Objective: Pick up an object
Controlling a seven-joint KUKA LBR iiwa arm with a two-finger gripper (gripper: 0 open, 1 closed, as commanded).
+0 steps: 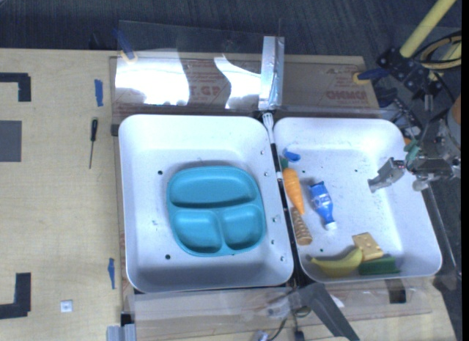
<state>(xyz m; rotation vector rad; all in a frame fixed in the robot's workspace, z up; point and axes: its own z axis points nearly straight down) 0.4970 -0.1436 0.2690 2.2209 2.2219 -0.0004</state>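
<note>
Carrot lies lengthwise along right bin left wall, tip toward near edge; tool state unclear.

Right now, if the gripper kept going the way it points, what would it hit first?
The gripper hangs over the right bin's right side, angled down and leftward. Straight on, it would probably meet bare bin floor first, short of the blue tube; depth is hard to judge here.

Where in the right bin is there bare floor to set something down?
In the right bin, the floor between the tube and the end effector is bare, as is the far strip. It is crowded along the divider by the carrot and near the banana.
</note>
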